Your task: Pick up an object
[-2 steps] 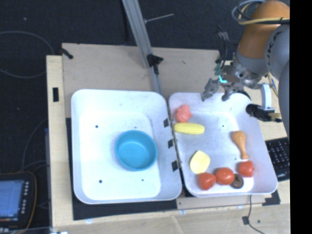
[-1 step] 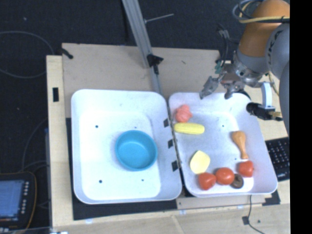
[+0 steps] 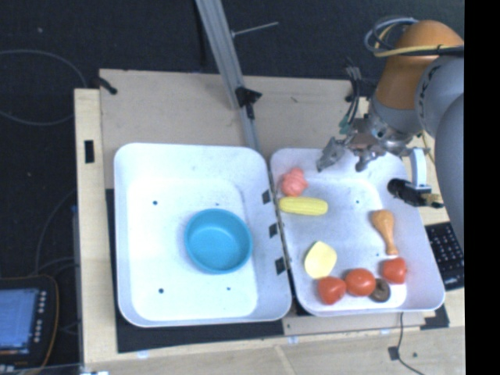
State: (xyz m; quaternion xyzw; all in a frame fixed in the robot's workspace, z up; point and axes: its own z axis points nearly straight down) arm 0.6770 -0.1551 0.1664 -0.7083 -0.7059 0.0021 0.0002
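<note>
My gripper (image 3: 344, 161) hangs over the far edge of the right bin (image 3: 353, 186), its two fingers spread open with nothing between them. Below and to its left lie a pink toy (image 3: 294, 182) and a yellow corn cob (image 3: 303, 205). An orange drumstick (image 3: 383, 226) rests by the right wall. Toward the front sit a pale yellow piece (image 3: 319, 258), three red tomatoes (image 3: 359, 281) and a small brown item (image 3: 380, 291).
The left bin (image 3: 148, 178) holds a blue bowl (image 3: 218, 241). A grey metal pole (image 3: 223, 53) slants up from between the bins. A tablet (image 3: 19, 319) lies off the bench at the lower left.
</note>
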